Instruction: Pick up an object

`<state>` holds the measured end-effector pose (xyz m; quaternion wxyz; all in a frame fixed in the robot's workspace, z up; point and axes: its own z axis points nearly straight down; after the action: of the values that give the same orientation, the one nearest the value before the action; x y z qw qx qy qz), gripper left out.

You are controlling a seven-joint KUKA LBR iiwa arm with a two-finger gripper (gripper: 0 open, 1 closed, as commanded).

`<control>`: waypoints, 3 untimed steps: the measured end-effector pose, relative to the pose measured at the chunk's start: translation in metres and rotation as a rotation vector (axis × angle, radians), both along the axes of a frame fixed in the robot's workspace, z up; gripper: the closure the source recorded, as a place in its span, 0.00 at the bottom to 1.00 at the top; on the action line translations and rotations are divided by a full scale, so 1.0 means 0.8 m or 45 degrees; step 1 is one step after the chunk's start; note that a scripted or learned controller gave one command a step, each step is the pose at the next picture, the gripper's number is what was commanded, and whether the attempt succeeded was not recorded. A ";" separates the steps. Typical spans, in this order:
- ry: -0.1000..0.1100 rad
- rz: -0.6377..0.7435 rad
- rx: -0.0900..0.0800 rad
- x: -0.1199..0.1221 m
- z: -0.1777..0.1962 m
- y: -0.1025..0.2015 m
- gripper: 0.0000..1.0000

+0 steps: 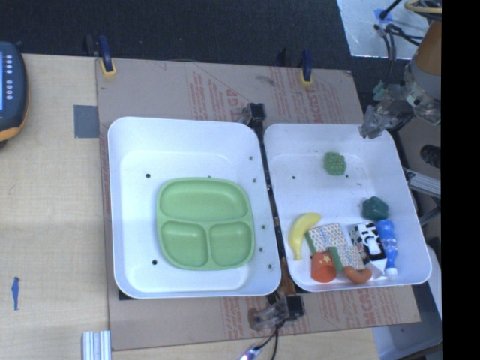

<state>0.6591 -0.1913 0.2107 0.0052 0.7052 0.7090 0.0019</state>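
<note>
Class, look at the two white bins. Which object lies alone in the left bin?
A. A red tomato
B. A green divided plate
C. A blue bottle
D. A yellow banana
B: the green divided plate lies in the left bin, while the other toys cluster in the right bin.

Yellow banana (303,232), green broccoli (334,163), blue bottle (387,246) in right bin (300,145).

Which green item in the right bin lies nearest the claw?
The light green bumpy piece, alone in the bin's upper part below the claw; the dark green lump lies farther down.
</note>
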 end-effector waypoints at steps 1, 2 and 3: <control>0.016 0.000 0.005 -0.003 -0.010 0.002 0.00; 0.029 0.004 0.008 -0.007 -0.158 0.015 0.00; 0.017 -0.007 0.004 -0.063 -0.106 -0.029 0.00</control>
<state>0.6085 -0.2143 0.1263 -0.0006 0.7070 0.7072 -0.0019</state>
